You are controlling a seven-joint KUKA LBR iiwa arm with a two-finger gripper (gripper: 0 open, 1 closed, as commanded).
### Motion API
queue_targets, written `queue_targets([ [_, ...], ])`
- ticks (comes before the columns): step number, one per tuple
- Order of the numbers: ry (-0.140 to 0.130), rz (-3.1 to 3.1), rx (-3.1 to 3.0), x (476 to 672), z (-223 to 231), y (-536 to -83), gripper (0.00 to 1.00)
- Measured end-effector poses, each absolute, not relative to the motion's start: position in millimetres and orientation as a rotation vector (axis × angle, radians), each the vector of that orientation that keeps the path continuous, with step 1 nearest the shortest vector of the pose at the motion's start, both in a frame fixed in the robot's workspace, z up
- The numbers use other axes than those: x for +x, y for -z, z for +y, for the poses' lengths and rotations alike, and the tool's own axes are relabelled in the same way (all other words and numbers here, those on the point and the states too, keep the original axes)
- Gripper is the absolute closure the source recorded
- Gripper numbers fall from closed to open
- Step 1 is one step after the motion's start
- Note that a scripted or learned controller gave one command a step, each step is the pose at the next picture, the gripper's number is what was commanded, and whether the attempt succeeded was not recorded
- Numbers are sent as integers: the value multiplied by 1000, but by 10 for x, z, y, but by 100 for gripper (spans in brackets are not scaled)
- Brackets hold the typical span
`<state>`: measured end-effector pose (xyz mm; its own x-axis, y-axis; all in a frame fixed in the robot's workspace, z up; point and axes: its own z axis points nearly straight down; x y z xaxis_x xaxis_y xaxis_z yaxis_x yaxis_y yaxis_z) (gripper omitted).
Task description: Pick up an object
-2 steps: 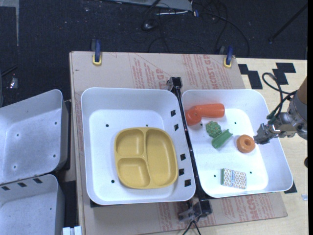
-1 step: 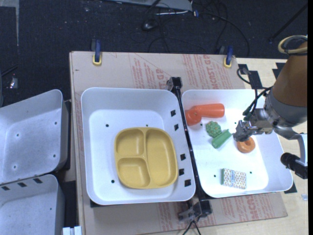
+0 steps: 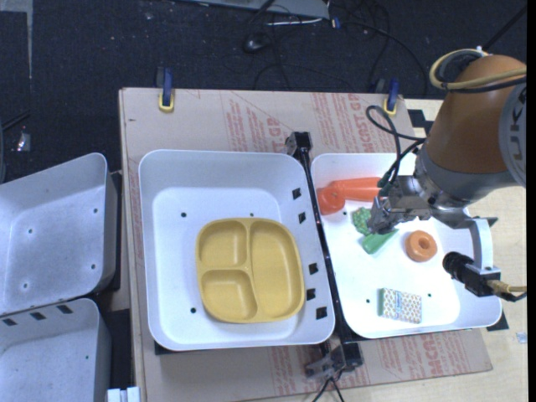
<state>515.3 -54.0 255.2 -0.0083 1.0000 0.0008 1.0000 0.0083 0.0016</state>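
My gripper (image 3: 382, 220) hangs low over the right bin (image 3: 444, 312), right above a green object (image 3: 369, 231) that lies near the bin's middle. An orange-red bottle-like object (image 3: 347, 192) lies on its side at the bin's far left. An orange ring (image 3: 421, 246) rests to the right of the green object. A small patterned teal packet (image 3: 399, 305) lies near the bin's front edge. The gripper touches or nearly touches the green object, but the wrist hides the fingertips.
The left bin (image 3: 167, 224) holds a yellow divided plate (image 3: 249, 269). A black divider strip (image 3: 316, 233) runs between the two bins. Blue and yellow clamps (image 3: 167, 90) hold the board at its far edge. White trays (image 3: 50, 224) lie off the bench to the left.
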Motion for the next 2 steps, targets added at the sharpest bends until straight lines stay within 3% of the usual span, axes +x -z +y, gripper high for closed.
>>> queue_targets([
  [2,-2,2230,2212,5382,602,-2581,100],
])
